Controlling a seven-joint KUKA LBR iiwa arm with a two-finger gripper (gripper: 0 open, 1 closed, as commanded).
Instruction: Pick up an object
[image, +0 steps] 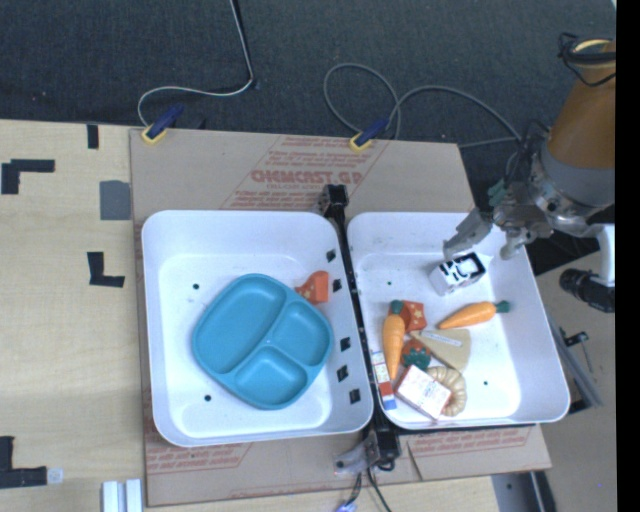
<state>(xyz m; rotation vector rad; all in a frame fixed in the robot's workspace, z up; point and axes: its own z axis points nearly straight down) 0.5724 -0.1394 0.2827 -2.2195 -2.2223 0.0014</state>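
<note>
The gripper (480, 237) hangs over the right bin's (530, 395) far right corner, fingers spread, nothing between them. Just under it lies a small black-and-white block (460, 270). Two toy carrots (468, 315), a cheese wedge (447, 347) and a red-and-white packet (423, 392) cluster near the front edge. The left bin (170, 300) carries a blue divided plate (262, 340).

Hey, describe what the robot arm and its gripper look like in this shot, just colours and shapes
The arm enters from the right: a rounded orange band above a grey, bulky wrist section. Below it sits a cluttered grey metal head with small dark parts. The gripper ends in a pale grey, flat, slanted finger piece. Whether its fingers are apart or together is not readable here.
</note>
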